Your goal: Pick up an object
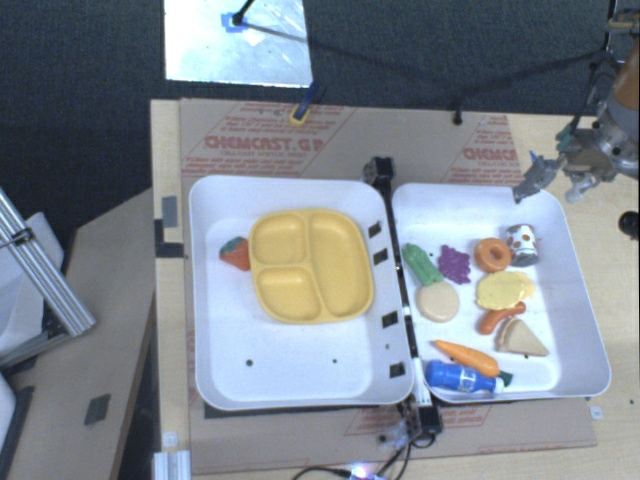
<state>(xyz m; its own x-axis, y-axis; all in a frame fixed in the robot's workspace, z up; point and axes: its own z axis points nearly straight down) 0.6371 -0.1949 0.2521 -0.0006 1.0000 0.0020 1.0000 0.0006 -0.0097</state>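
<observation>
White plastic makes up both shallow bins, side by side on the tan surface. The left bin holds a yellow divided plate with three compartments, and a small red strawberry toy lies just beside the plate's left edge.

The right bin carries a cluster of toy foods. A green pickle-shaped piece lies at the left, with purple grapes just to its right and a round beige cookie nearer to the camera. An orange doughnut sits near the middle, and a small silver-and-brown can lies just right of it. A yellow lumpy piece rests nearer than the doughnut, with a reddish sausage and a tan wedge nearer still. An orange carrot lies at a slant toward the near edge, and a blue bottle lies on its side against the near wall.

The gripper hangs over the far right corner of the right bin, well apart from the toys; its fingers are spread with nothing between them. The grey arm comes in from the right.
</observation>
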